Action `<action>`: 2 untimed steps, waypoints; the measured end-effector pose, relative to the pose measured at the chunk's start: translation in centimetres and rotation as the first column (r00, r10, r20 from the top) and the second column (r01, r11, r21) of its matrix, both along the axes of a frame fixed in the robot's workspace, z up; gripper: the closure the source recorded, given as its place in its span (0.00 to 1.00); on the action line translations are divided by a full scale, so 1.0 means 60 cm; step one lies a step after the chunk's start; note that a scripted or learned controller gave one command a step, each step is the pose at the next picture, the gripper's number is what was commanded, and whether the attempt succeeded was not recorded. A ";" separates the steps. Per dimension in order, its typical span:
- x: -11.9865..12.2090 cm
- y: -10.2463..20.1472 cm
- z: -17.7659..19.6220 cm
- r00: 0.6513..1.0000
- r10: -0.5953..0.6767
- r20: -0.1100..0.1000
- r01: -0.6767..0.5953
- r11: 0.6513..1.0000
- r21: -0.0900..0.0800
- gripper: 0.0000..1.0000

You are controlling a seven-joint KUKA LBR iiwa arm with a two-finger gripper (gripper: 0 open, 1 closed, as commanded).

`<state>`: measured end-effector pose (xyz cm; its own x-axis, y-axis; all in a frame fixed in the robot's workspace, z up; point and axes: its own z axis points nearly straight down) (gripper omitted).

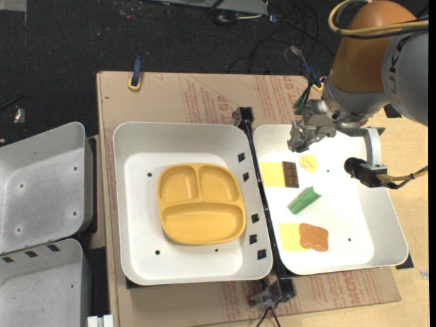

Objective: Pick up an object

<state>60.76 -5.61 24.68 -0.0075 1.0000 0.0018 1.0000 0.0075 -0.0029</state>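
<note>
Left bin: divided tray at centre. Right bin: four small items near its left wall, hand above.

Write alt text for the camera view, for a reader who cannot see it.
A grey and orange robot arm's gripper hovers over the far end of the right white bin, which holds a yellow disc, brown bar, green block and orange piece. The left bin holds a yellow divided tray.

Yellow tray in white bin; brown bar, green block, orange piece, yellow disc.
</note>
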 end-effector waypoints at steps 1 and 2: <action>-0.015 0.089 0.010 1.000 0.000 0.001 0.000 1.000 0.000 1.00; -0.033 0.192 -0.008 1.000 0.000 0.000 0.000 1.000 -0.001 1.00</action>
